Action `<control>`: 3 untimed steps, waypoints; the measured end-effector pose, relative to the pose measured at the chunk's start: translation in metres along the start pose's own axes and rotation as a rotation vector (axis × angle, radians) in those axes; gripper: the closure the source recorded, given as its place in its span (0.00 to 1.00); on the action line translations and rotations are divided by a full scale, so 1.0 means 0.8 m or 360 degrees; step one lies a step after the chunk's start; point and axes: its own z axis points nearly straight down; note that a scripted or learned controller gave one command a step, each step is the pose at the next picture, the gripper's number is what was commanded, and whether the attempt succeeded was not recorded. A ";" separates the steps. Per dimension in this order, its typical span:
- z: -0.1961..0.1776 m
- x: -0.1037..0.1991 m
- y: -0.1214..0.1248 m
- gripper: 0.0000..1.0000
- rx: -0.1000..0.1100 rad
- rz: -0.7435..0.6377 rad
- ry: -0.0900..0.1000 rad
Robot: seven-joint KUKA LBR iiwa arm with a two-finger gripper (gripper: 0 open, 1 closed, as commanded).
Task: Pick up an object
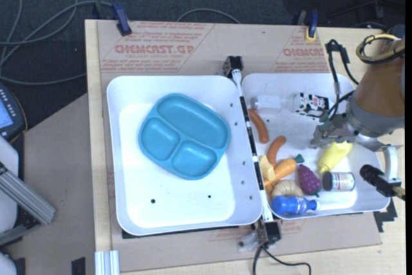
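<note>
Nearest the camera in the right bin [370,203], a blue bottle [293,205] lies just in front of the purple grape bunch [309,179], with a small can [339,181] just right of the grapes and an orange carrot [282,170] just left. Beyond the grapes lies the yellow squeeze bottle [335,156], the gripper [329,133] right over its far end, open or closed I cannot tell. That bottle looks light, smooth and a bit slippery; best pinched across its middle.
</note>
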 end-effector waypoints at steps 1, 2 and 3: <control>0.001 0.001 -0.001 0.00 0.0004 0.0000 0.0003; 0.025 0.046 -0.072 0.00 0.0033 -0.0004 0.0025; 0.014 0.045 -0.070 1.00 0.0029 -0.0002 0.0020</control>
